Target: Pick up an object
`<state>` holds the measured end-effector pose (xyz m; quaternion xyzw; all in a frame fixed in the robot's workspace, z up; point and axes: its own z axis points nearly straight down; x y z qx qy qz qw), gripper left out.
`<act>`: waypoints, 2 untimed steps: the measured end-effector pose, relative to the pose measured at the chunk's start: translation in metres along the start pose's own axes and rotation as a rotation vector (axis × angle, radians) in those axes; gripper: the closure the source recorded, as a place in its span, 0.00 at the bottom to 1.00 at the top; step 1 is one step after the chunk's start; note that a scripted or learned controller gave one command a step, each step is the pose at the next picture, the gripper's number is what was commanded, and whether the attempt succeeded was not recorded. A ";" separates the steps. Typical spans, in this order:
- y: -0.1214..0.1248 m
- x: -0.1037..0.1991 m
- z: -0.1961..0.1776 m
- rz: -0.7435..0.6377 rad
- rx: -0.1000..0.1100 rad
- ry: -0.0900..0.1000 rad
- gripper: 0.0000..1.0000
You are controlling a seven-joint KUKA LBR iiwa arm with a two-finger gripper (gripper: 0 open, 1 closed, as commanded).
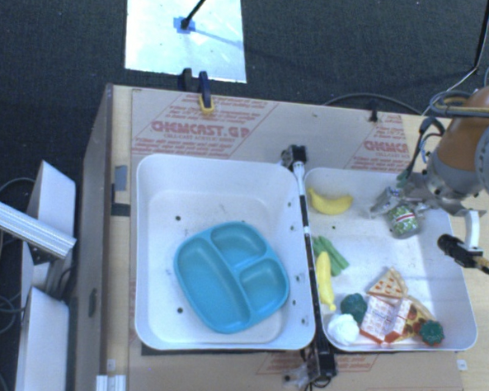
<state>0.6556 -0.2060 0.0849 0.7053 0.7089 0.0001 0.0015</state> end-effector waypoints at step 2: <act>-0.018 0.000 -0.024 0.003 0.001 0.001 0.00</act>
